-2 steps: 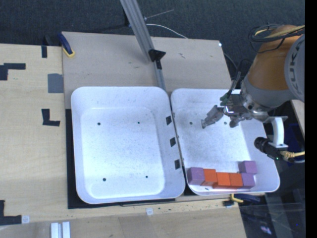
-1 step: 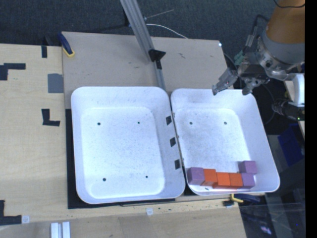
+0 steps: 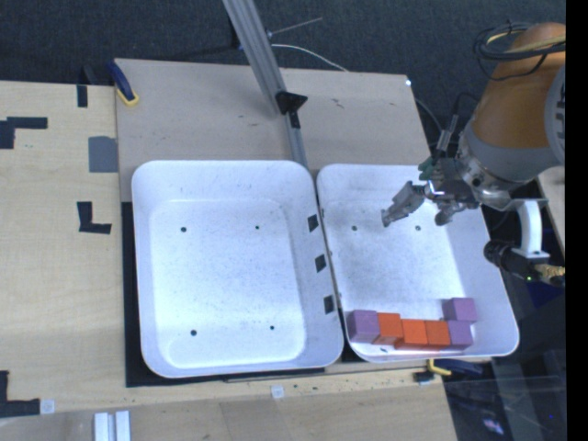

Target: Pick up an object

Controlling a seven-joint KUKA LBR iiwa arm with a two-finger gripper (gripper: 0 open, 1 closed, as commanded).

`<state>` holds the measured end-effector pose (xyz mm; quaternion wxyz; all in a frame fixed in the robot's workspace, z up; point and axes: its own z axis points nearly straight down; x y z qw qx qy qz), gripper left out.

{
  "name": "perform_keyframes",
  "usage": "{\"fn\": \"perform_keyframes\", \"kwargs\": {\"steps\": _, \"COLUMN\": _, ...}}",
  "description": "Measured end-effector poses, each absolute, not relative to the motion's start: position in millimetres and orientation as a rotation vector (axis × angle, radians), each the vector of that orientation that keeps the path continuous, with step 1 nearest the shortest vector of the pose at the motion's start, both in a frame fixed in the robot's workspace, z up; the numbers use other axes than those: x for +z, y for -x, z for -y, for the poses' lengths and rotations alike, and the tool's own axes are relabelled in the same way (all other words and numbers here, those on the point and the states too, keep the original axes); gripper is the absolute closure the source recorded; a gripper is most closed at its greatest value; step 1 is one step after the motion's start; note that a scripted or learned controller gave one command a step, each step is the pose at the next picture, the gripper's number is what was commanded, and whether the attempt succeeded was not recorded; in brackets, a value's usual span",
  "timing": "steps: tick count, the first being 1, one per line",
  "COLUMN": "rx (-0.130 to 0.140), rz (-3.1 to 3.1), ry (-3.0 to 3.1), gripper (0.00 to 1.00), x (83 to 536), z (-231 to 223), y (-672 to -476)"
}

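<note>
Several blocks lie in a row along the near wall of the right bin [image 3: 478, 246]: a purple block [image 3: 364, 323] at the left, orange blocks [image 3: 415, 331] in the middle, and purple blocks [image 3: 459, 320] stacked at the right. My gripper [image 3: 421, 208] hangs over the far part of the right bin, well away from the blocks. Its two grey fingers [image 3: 398, 207] are spread apart with nothing between them.
The left bin [image 3: 220, 265] sits beside the right one, their walls touching in the middle. A slanted metal pole [image 3: 262, 53] stands behind the bins. Black clips [image 3: 320, 263] line the shared edge. A yellow-blue item [image 3: 124, 85] lies at the board's far left corner.
</note>
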<state>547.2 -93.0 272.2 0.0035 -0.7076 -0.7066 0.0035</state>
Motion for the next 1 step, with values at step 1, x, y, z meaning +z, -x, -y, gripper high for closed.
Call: {"fn": "perform_keyframes", "kwargs": {"steps": 1, "rx": 0.006, "rz": 2.216, "ry": 2.221, "gripper": 0.00, "x": 271.5, "z": 97.9, "y": -485.2}}
